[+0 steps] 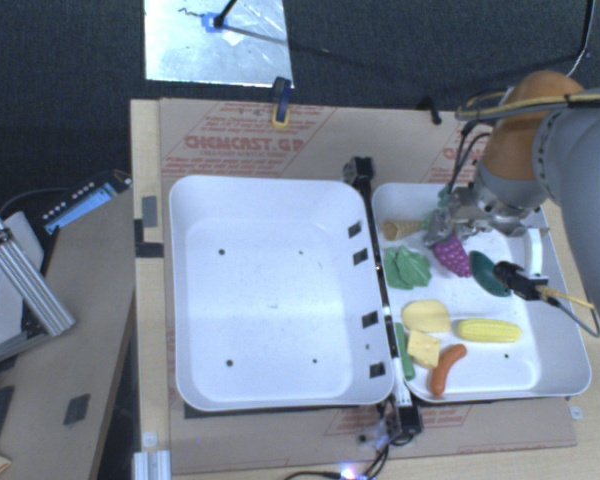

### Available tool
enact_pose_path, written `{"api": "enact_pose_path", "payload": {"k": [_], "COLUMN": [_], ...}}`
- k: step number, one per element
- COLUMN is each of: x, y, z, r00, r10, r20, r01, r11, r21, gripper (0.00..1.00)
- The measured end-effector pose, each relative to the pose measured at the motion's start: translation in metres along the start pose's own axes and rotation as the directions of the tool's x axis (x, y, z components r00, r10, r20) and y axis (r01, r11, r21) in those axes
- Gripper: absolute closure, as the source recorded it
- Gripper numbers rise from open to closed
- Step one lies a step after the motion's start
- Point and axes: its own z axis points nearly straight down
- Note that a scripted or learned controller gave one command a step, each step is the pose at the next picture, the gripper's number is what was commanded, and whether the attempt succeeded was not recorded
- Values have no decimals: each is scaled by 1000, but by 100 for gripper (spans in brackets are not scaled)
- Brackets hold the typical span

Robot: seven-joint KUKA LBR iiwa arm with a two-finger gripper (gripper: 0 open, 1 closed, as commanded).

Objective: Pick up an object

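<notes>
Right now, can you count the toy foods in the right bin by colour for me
Yellow: 3, the corn, the round piece, the wedge
Green: 3, the leafy piece, the dark piece, the thin strip
Purple: 1, the grapes
Orange-red: 1, the sausage
Tan: 1, the cone
Total: 9

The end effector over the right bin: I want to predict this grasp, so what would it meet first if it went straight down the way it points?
Most likely the purple grape bunch, which lies right under the end effector in the right bin. Depth is hard to judge from this slanted view.
</notes>
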Motion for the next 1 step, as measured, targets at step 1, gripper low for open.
{"api": "enact_pose_path", "payload": {"k": [1], "x": [31], "y": [13], "z": [11], "r00": [1000], "r10": [3], "r20": [2], "r01": [-3], "r11": [1000], "r21": [25], "gripper": [100]}}
